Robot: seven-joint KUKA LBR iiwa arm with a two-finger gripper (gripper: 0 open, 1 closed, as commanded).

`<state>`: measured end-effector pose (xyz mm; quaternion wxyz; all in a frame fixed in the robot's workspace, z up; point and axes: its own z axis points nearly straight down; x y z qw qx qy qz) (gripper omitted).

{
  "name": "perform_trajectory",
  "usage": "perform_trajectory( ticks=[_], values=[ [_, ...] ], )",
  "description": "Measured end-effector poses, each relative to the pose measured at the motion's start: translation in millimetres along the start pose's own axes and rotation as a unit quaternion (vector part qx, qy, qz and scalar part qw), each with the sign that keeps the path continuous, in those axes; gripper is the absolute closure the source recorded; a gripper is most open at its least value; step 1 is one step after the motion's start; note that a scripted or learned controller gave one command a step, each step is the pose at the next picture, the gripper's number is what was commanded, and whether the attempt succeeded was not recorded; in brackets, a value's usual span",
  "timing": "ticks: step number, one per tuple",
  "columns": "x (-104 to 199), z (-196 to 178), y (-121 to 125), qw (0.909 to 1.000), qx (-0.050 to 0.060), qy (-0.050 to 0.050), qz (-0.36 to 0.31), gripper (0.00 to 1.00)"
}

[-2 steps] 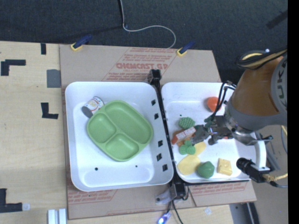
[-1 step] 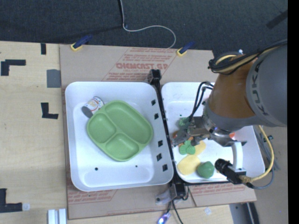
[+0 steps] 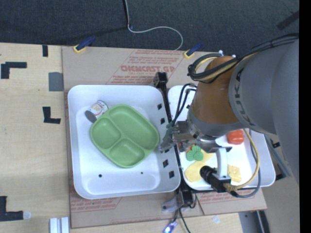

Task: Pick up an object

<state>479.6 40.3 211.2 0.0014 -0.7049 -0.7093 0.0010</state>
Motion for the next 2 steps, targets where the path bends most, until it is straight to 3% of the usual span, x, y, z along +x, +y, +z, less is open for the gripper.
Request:
perform_trajectory(
  ticks=[1,2],
  values=[
    [34.6,-9.4,-1.9,1.0000,0.000,0.000,0.000,1.00],
    [32.2,-3.7,3.6,1.0000,0.000,-0.001,0.002,1.00]
  ],
)
